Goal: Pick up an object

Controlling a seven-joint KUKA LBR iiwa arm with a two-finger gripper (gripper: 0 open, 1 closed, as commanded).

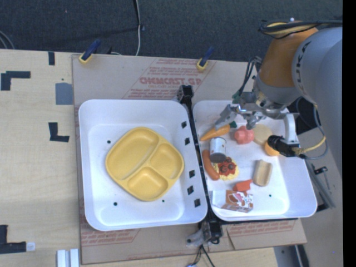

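While my claw (240, 117) hung low over the right bin (297, 202), I couldn't tell how it was set. It sat just above a pink fruit (243, 135) and a carrot (215, 132). A small can (217, 148) stood nearby, label unreadable. Red print on the cardboard (133, 74) over the surface (28, 149) looked like "CHICKCAST", though blurred. A yellow tray (144, 163) filled the left bin (94, 115).

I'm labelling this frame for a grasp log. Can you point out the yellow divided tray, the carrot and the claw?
yellow divided tray (146, 163): camera view, on the ridge between its compartments.
carrot (215, 132): camera view, middle of its orange body.
claw (240, 114): camera view, midway between its fingertips.
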